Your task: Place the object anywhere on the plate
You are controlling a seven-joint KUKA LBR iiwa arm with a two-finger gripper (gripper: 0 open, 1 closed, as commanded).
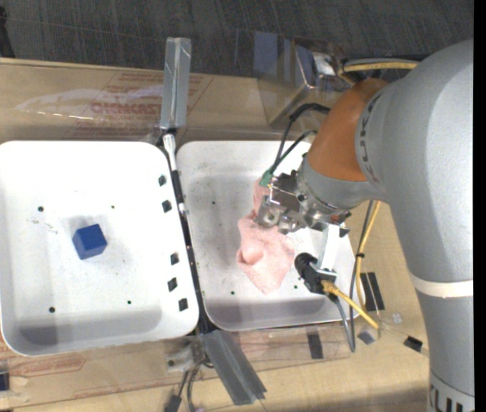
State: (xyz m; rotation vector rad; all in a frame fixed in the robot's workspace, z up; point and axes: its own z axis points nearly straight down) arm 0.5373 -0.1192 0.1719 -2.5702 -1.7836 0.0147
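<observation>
1. A blue cube (90, 240) sits in the left bin (20, 178), a little toward nine o'clock of that bin's middle, well apart from the walls
2. The cube is turned slightly off square to the bin edges; it is about as wide as it is deep, so it has no clear long axis
3. A pink plate (258, 249) lies in the right bin (217, 299), near that bin's middle. Its outline looks irregular and soft, longer along the twelve-to-six line, and its three o'clock and twelve o'clock parts are covered by the arm
4. The pincer (270, 215) is low over the plate's twelve o'clock end; the wrist hardware hides its tips, so I cannot tell whether it is released or clenched, nor whether it touches the plate
5. The grey arm (423, 170) with its orange band (337, 144) enters from three o'clock and covers the right bin's three o'clock wall
6. Cables (346, 303) trail at five o'clock of the plate, across the bin rim onto the bench (97, 101)
</observation>
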